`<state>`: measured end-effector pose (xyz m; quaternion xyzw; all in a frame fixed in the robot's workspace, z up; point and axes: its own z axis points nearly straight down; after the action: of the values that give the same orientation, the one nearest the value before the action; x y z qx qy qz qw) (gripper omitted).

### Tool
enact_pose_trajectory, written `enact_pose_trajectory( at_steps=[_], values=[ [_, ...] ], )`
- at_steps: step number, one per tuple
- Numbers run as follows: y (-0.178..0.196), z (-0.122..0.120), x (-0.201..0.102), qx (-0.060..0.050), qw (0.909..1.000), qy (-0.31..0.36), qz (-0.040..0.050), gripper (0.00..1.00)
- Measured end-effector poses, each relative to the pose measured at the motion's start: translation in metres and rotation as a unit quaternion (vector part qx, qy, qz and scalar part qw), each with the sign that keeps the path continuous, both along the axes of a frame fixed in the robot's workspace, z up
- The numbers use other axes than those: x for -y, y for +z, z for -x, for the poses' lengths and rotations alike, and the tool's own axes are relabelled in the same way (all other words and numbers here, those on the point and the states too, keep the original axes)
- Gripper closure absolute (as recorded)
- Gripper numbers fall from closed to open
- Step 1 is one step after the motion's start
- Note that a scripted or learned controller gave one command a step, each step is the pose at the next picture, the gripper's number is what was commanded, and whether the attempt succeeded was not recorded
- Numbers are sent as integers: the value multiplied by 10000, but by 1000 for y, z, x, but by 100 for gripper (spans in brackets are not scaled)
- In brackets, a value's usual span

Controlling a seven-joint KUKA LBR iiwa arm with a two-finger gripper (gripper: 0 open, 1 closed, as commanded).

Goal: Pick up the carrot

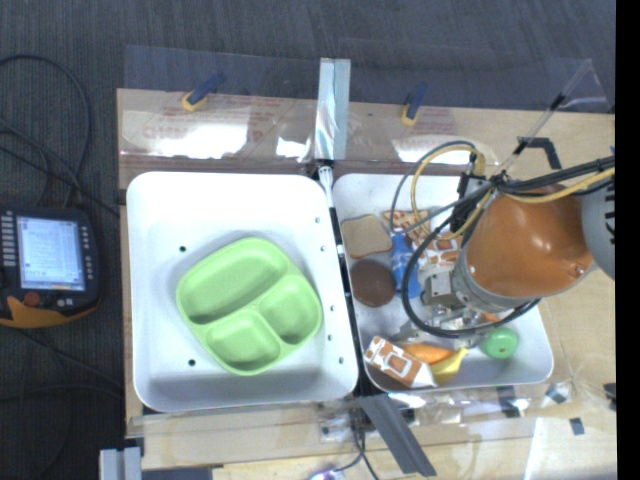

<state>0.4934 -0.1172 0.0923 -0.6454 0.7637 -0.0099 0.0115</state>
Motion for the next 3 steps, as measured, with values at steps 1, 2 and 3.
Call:
enact_pose_trajectory(
  at_steps=[1, 2, 3],
  values=[
    [-1, 3, 24, -55, 9922, 1244, 12, 0],
    [8, -121, 75, -129, 9987, -495, -72, 0],
    [0, -90, 77, -40, 9979, -632, -106, 0]
  ],
)
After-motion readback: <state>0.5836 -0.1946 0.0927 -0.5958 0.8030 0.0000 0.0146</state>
